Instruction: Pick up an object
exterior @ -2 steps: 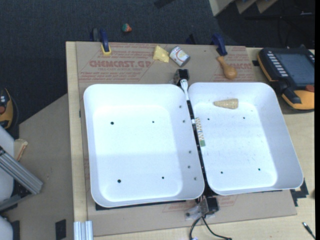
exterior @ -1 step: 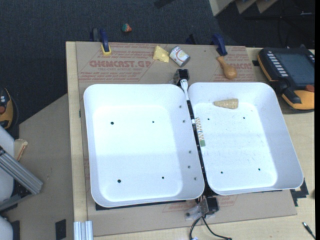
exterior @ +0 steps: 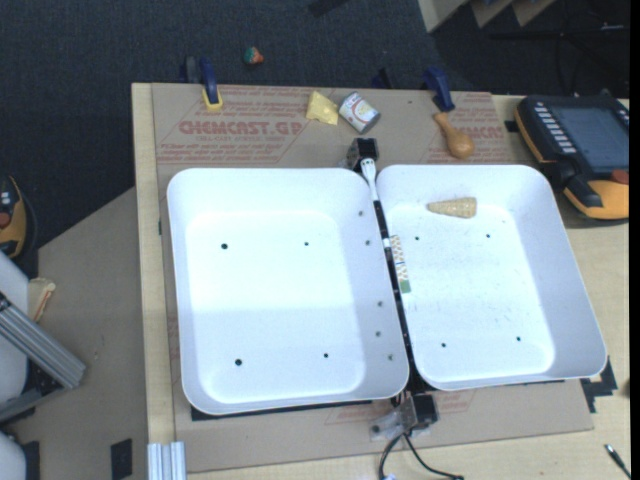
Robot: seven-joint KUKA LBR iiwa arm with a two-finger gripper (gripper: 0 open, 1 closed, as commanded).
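**Two white bins on the desk, one tan object in the right bin**

We look down on the desk [exterior: 160, 408] at a slant. Two shallow white bins lie side by side on a brown board with red printing. The left bin [exterior: 190, 268] shows a bare white floor with four small dark dots. The right bin [exterior: 560, 268] touches it along the middle seam, where a thin black strip with a small label [exterior: 398, 261] runs between the two rims.

The only loose object in the bins is a tan, elongated piece [exterior: 452, 207]. It lies flat in the right bin, near the far rim and a little left of the middle of that bin, well apart from the near rim. We cannot tell what material it is.

Behind the bins, on the board, we see a yellow wedge-shaped piece [exterior: 321, 109] just beside a small white box [exterior: 359, 112], and further right a wooden-coloured object with a round end [exterior: 454, 137]. Blue clamps [exterior: 209, 81] grip the far edge of the board. At the right side of the desk a dark handheld pendant with an orange border [exterior: 583, 148] rests near the right bin.

About the pincer we cannot tell anything: its opening and what it may hold are not to be read from this view.
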